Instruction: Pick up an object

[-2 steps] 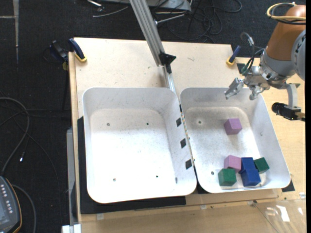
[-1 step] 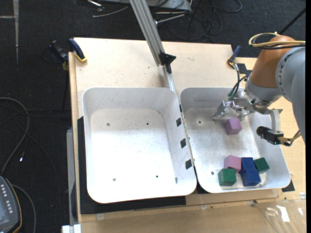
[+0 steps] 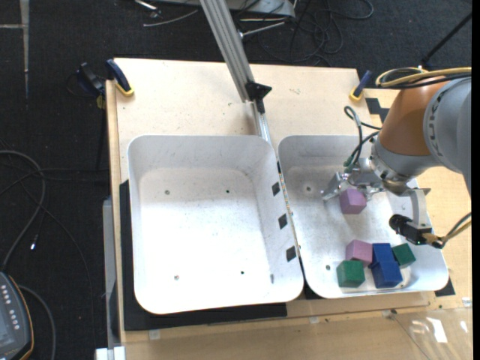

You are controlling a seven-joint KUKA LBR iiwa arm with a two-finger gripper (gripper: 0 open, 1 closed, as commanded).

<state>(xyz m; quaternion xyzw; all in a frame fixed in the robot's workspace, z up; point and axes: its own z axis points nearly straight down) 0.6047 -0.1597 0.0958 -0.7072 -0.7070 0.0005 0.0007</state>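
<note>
Bench [image 3: 187,96]: pale speckled board carrying two bins side by side; its near edge is partly covered by the bins.
Left bin [image 3: 150,156]: shallow white tray with rounded corners and a speckled floor.
Right bin [image 3: 300,163]: same make; its right rim is hidden under the arm.
Cluster: in the right bin's near right corner, a green cube [image 3: 350,274], a pink block [image 3: 359,251], a blue block [image 3: 385,265] and a dark green block [image 3: 403,255], touching or overlapping; the pink one is partly hidden by its neighbours.
Purple block [image 3: 352,200]: matte, blocky, in the middle of the right bin, apart from the cluster.
Gripper [image 3: 351,191]: metal fingers pinching the purple block's top; whether the block is off the floor is hard to tell.
Arm [image 3: 420,126]: grey with an orange band, cut off at the right edge.
Clamps: blue-and-yellow, at the bench's far left corner [image 3: 118,77] and far right corner [image 3: 360,86].
Pole [image 3: 229,40]: ribbed metal, slanting over the far edge.
Writing: none readable.
</note>
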